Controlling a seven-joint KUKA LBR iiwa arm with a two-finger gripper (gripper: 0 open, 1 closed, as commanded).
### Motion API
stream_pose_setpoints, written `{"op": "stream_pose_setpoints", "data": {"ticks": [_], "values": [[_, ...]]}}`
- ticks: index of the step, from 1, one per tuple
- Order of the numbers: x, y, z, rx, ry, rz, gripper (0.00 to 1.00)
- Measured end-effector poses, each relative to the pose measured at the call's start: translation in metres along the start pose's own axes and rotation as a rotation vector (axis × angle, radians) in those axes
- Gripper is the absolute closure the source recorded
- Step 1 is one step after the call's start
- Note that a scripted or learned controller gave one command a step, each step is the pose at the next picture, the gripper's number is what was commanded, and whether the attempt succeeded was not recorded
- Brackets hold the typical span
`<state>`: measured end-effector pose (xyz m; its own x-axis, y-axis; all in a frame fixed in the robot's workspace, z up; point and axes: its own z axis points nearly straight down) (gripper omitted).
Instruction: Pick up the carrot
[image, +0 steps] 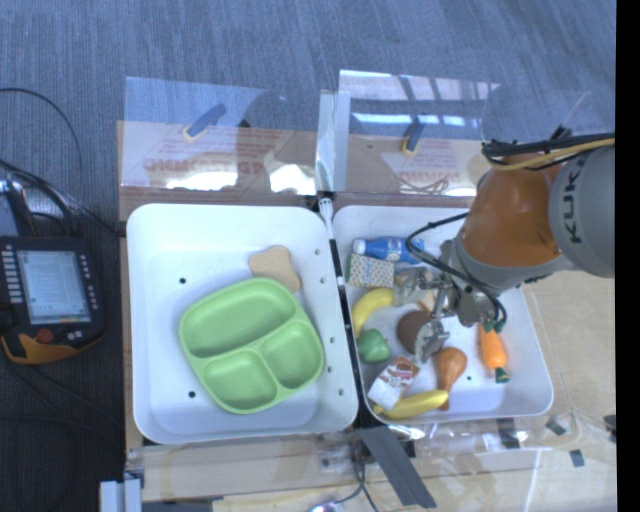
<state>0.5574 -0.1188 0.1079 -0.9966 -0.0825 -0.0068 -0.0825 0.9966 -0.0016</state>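
Note:
The carrot (492, 351) is small and orange with a green stem end. It lies at the right side of the right bin (535, 398), pointing toward the front. My gripper (432, 335) hangs low over the middle of that bin, just left of the carrot and above a brown round item (409, 327). An orange pear-shaped piece (449, 366) lies between the gripper and the carrot. Nothing visibly hangs from the gripper. The arm's orange band (510, 225) covers the bin's back right part.
The right bin also holds two bananas (368, 305) (416, 403), a green fruit (373, 347), a blue-capped bottle (385, 248), a patterned box (370, 270) and a small packet (395, 378). The left bin (160, 250) holds a green divided plate (250, 345) and a tan cookie (274, 265).

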Motion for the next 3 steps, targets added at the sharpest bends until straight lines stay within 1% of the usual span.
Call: {"op": "stream_pose_setpoints", "data": {"ticks": [1, 2, 3], "values": [[-0.067, -0.082, -0.038, 0.001, 0.0, 0.204, 0.0], [0.012, -0.105, 0.013, -0.001, 0.009, 0.06, 0.0], [0.073, -0.1, 0.015, 0.006, -0.01, 0.046, 0.0]]}}
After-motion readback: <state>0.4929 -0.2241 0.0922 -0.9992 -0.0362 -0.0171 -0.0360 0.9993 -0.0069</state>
